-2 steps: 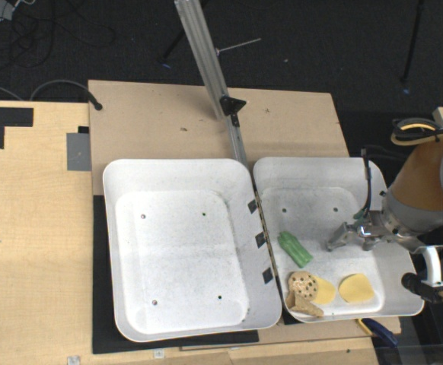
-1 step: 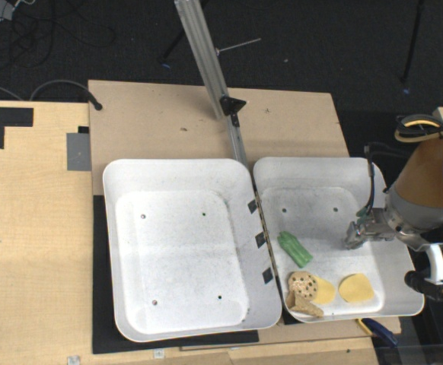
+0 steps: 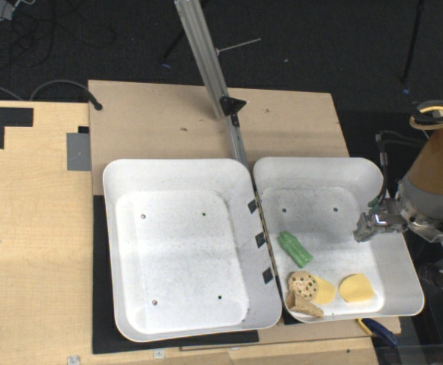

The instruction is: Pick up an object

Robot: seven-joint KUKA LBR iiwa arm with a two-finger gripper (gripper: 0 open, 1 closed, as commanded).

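left bin point(image 3: 130, 181) sits left of the right bin point(image 3: 343, 175) | in the right bin: green piece point(image 3: 294, 249) by the left wall, cookie point(image 3: 303, 285) and 2 yellow bits point(image 3: 356, 288) along the near edge | gripper point(image 3: 366, 226) over its right side, nothing in its grasp, can't tell its state

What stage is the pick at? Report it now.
Done: nothing looks picked. The green piece, the cookie-like piece and the yellow piece all lie on the right bin's floor. In hand: the pincer sits over that bin's right side, apart from all three, with nothing visible in it. Left: move to an object, close on it and lift it.
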